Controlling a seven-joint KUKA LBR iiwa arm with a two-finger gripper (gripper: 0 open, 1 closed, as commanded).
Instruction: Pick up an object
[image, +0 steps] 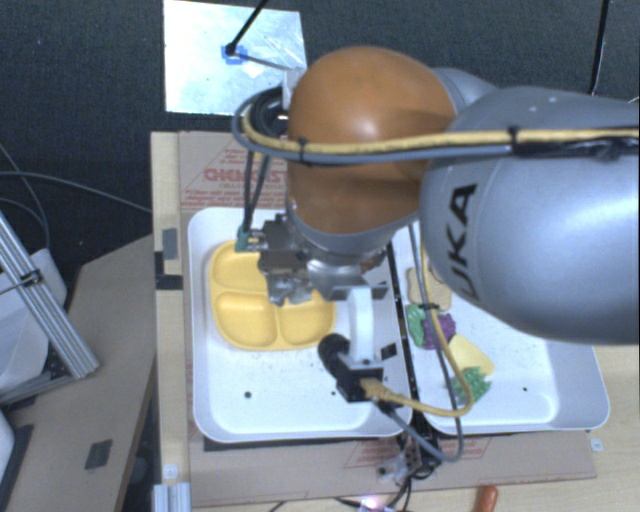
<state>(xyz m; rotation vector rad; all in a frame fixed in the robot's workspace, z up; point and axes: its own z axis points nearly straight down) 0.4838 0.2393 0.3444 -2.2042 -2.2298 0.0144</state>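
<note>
A yellow divided plate (245, 310) lies in the left part of the left white bin (205, 400). My gripper (290, 285) hangs over the plate's right edge, low in the bin and largely hidden under the orange wrist band and the grey arm. Nothing shows whether it holds anything. In the right bin (565, 400) a purple bunch of grapes (440, 327), a yellow wedge (468, 355) and a green piece (472, 383) lie close together near its left wall. The arm covers the back of both bins.
The bins rest on a cardboard sheet (215, 175) over a tan bench. An aluminium frame (40, 310) stands at the left. Cables hang at the bench's front edge (410, 465).
</note>
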